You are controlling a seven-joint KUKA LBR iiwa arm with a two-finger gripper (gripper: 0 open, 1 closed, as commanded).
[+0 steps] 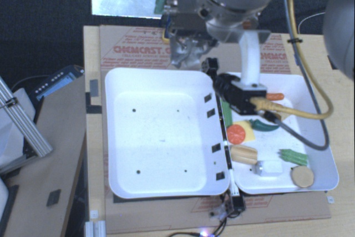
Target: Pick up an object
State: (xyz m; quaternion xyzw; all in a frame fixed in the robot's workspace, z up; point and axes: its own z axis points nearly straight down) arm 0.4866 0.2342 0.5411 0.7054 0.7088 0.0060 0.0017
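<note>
Pale wood is judged the material of the cylinder (244,154) lying in the right-hand bin (324,164), just beside a red disc (236,133). It is expected to be light, stiff and smooth, best taken across its middle. The gripper (186,55) is seen past the far rim, and whether it is clenched or released cannot be told.

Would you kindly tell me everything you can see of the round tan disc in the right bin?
The tan disc is round, flat and matt, like wood or biscuit. It lies flat in the right bin's near corner, close to the rim. A green piece sits just behind it, a white block to its left; contact is unclear.
</note>
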